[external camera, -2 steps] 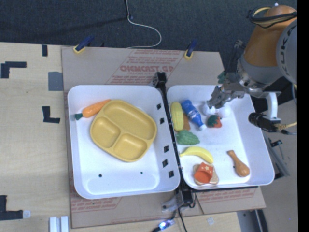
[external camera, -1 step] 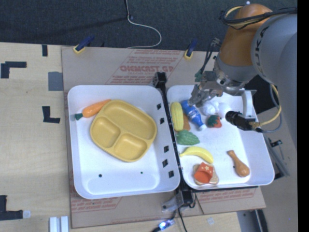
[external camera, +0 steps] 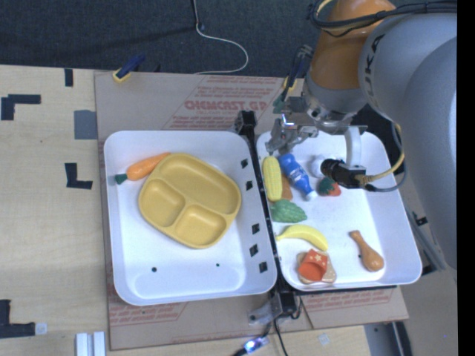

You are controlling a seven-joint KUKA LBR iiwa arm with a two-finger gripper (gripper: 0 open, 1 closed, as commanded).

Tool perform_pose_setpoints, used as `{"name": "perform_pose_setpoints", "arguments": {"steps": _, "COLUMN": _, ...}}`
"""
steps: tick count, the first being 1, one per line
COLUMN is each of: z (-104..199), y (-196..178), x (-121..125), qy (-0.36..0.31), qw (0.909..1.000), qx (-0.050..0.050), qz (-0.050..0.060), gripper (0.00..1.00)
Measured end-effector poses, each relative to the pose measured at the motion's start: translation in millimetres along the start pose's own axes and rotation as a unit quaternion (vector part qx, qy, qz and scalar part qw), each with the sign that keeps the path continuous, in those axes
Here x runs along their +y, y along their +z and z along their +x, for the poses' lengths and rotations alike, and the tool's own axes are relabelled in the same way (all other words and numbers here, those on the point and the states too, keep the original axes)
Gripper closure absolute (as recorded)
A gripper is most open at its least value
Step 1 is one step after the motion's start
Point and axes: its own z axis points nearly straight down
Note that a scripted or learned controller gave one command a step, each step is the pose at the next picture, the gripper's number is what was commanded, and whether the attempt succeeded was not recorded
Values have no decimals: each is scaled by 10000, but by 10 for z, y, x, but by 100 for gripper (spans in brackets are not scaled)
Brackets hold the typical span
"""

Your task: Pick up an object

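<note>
Your gripper (external camera: 286,141) hangs over the upper left corner of the right white bin (external camera: 386,228), its metal fingers slightly spread and pinching nothing. Just under it lie the yellow corn cob (external camera: 272,178) and the small blue plastic bottle (external camera: 297,175), almost touching. Choose one, I think the bottle, centre the fingers across its narrow side, and descend straight so the corn is not pushed.

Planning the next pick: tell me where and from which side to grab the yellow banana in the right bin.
Grip the curved yellow banana at its thick middle, coming straight down from above, fingers across its narrow width. It lies flat with bare white bin floor above and below its arc, though the green leafy piece sits close at its upper left.
</note>
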Motion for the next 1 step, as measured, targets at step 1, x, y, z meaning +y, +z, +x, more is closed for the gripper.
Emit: {"name": "perform_pose_setpoints", "arguments": {"steps": 1, "z": 298, "y": 120, "x": 122, "qy": 14, "qw": 10000, "qx": -8, "qz": 9, "gripper": 100}}
